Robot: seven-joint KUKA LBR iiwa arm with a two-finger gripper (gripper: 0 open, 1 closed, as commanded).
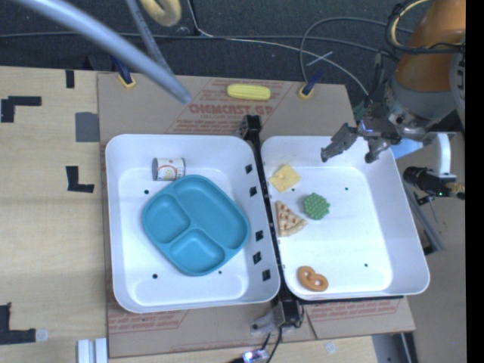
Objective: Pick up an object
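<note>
So the gripper (354, 147) is spread wide with nothing in it, hanging over the right bin's (393, 203) back edge. Below it in that bin: cheese slice (285, 178), broccoli (315, 206), pizza slice (288, 219), pretzel (311, 279). Left bin (125, 203) has a blue tray (195, 224) and a small can (168, 169).

Bench top: light wood-grain surface (45, 225) w/ black tape marks at left, incl. an L-shaped piece (73, 178) & a grey square patch (87, 125). On it lies a flat brown cardboard sheet (219, 108) w/ red printed lettering, held at its far edge by two clamps w/ yellow tips (125, 78) (307, 89). Behind the bench, dark blue-grey carpet-like floor (287, 13), crossed by thin grey cables (249, 40). A long grey metal tube (91, 29) runs diagonally across upper left. Light is even, no hard shadows.
</note>
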